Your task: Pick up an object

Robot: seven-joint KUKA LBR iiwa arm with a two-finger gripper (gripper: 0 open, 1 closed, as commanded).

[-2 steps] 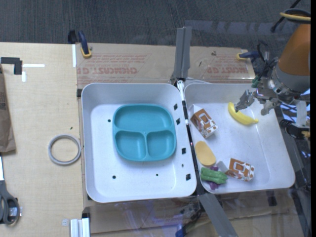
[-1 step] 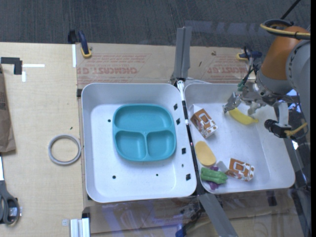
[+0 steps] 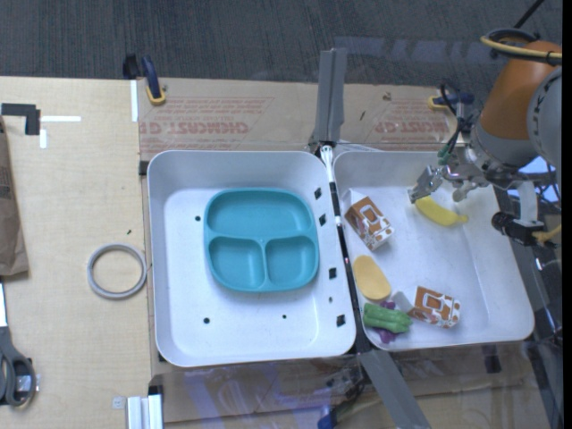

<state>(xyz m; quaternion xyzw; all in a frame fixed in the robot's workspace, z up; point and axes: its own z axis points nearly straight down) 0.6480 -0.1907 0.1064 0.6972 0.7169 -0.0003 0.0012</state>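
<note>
The bench carried two shallow white bins side by side. The left bin (image 3: 170,266) held a teal divided plate (image 3: 262,239), three compartments, sitting flat a little toward ten o'clock of the bin's centre. The right bin (image 3: 500,315) held the loose objects. A yellow banana-shaped toy (image 3: 441,212) lay toward one o'clock of that bin, near its far wall. A small orange-and-white carton (image 3: 369,223) lay at about ten o'clock, close to the wall shared with the left bin. A yellow oval piece (image 3: 372,278) lay at about eight o'clock, and just below it, at seven o'clock, a green and purple item (image 3: 388,319) sat against the near corner. A second orange-and-white carton (image 3: 436,307) lay at six o'clock, just beside the green item. The arm (image 3: 518,96) came in from three o'clock, its orange band above the wrist, and the gripper (image 3: 444,179) hung over the far end of the right bin, directly above the banana-shaped toy and very close to it. The metal fingers (image 3: 425,185) looked parted, spread a fair way, and nothing could be seen clamped between them; whether a tip touched the toy could not be told. On the bare bench at nine o'clock of the left bin lay a grey ring (image 3: 117,270).
</note>
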